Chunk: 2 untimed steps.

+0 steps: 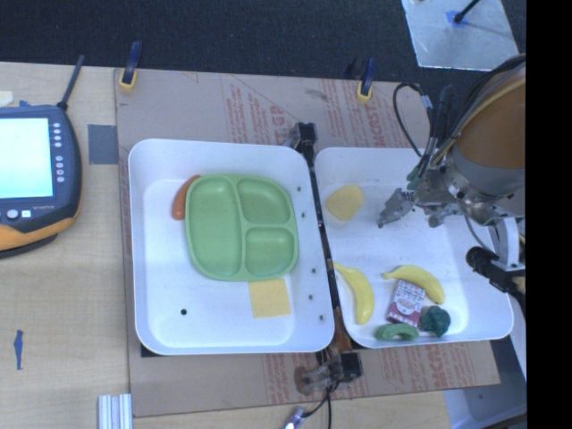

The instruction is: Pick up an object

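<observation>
A pale yellow, rounded object [344,202] is seen lying in the right bin [375,164] near its left wall, while the gripper [413,209] is spread open just beside it, holding nothing.

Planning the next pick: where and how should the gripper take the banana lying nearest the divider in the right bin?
Grip the banana across its middle, coming straight down, fingers closing across its narrow width. It lies flat and long, running roughly along the divider, with bare bin floor on both sides.
</observation>
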Available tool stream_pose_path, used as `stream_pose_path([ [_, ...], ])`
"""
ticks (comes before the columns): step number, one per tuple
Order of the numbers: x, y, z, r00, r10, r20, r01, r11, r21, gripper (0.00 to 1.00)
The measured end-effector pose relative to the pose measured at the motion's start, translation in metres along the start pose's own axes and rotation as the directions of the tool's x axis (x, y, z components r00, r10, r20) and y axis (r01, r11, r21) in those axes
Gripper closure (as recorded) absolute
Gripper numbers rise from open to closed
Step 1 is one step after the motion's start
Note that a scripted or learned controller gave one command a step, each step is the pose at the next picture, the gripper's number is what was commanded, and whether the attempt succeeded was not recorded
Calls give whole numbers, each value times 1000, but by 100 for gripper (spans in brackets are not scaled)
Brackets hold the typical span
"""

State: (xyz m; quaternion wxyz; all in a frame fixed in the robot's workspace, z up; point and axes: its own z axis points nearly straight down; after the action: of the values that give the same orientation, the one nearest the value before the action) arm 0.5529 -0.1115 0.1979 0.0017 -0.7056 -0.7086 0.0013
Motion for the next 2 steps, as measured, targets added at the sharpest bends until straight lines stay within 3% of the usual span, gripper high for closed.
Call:
stream_pose_path([
  [1, -37, -71, 37, 1000, 0, 1, 0, 1000, 1, 0],
  [2, -68, -68, 107, 1000, 0, 0, 0, 1000, 1, 0],
])
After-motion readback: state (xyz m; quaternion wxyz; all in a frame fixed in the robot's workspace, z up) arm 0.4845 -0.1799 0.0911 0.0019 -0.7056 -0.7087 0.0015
